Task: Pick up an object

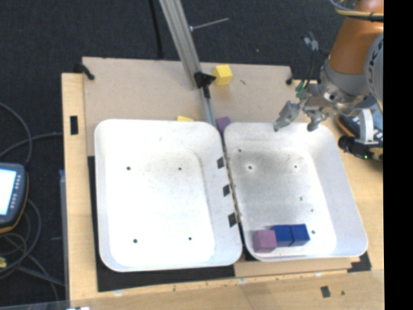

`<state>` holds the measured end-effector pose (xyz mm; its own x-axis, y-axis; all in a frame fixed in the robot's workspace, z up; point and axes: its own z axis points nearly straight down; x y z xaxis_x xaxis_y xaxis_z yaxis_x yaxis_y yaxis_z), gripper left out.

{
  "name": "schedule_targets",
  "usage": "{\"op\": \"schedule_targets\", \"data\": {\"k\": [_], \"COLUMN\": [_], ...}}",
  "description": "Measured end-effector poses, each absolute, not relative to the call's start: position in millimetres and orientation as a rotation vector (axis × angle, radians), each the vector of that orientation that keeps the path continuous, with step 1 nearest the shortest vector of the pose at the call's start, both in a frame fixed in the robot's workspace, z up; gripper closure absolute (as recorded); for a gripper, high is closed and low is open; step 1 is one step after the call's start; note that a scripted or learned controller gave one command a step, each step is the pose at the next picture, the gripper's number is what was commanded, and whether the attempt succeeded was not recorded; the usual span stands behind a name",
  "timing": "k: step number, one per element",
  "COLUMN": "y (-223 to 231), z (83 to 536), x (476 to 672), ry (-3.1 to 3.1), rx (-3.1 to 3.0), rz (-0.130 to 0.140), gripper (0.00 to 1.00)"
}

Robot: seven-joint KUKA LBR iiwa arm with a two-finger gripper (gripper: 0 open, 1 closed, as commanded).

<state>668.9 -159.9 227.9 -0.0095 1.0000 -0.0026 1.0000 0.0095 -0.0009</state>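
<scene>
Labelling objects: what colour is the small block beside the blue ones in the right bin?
Purple, clearest in the camera view: small purple block.

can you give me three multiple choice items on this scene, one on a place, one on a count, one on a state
1. Where do the blue blocks lie?
A. left bin, far edge
B. right bin, near edge
C. on the bench, outside both bins

2. How many purple blocks lie in the right bin?
A. one
B. three
C. four

3. How does the gripper stand?
A. shut on a blue block
B. shut on a yellow block
C. open, holding nothing

Key: 1 B, they sit by the right bin's near wall beside the purple block; 2 A, a single purple block shows there; 3 C, its fingers are spread over the bin's far edge with nothing between them.
</scene>
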Motion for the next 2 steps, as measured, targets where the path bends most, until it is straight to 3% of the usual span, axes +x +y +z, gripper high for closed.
{"op": "schedule_targets", "data": {"k": [1, 2], "y": [-172, -116], "z": [193, 220], "x": [562.0, 519.9], "ry": [2.219, 2.227], "rx": [2.227, 2.214], "rz": [-0.006, 0.004], "gripper": [0.0, 0.0]}}
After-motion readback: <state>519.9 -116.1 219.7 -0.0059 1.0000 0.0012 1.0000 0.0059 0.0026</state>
